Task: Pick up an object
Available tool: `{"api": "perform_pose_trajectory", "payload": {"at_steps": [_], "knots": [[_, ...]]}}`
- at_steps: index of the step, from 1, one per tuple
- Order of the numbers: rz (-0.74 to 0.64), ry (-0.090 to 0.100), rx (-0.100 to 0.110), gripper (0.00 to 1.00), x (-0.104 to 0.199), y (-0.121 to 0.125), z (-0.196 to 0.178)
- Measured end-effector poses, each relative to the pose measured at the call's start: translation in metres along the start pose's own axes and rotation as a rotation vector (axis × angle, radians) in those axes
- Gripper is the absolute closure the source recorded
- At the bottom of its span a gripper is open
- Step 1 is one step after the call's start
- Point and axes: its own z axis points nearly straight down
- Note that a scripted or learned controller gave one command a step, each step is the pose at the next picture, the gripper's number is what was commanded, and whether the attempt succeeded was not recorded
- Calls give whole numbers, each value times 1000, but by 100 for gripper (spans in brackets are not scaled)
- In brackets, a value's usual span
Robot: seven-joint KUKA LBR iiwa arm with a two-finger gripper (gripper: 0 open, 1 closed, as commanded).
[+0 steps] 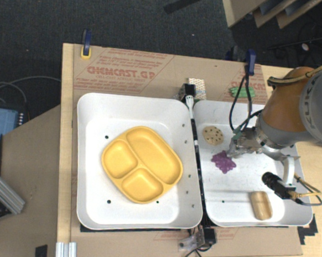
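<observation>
Camera view: we look down at a slant on a table (65, 145) that carries two shallow white bins side by side.

Left bin (86, 163): it holds a yellow divided tray (141, 163), lying flat in the middle with its three compartments bare.

Right bin (237, 211): here lie the likely things to pick. A round speckled cookie (212, 135) sits toward the far edge, close to the wall shared with the left bin. A purple grape bunch (224, 162) lies just nearer than it, about mid-bin. A tan bread-like piece (261, 205) rests near the bin's near right corner, well apart from the other two.

Arm: the grey arm with its orange band (287, 110) reaches in over the far right part of the right bin.

Claw (240, 147): it is low over the bin, just beside the far right edge of the grape bunch and to the right of the cookie. We cannot tell whether it stands apart or together; the metal parts blur into one another.

Hold: we see nothing between its tips, and all three things appear to lie on the bin floor.

Progress: in our judgement the approach is made and the pick itself is not yet done.

Left to do: close on one thing, the grape bunch being closest, and lift it clear of the bin.

Also on the table: a small black part (276, 185) of the rig with cables hangs over the bin's right side.
</observation>
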Motion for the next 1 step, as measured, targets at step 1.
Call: {"api": "perform_pose_trajectory", "payload": {"at_steps": [1], "knots": [[0, 0, 1, 0, 0, 0, 1]]}}
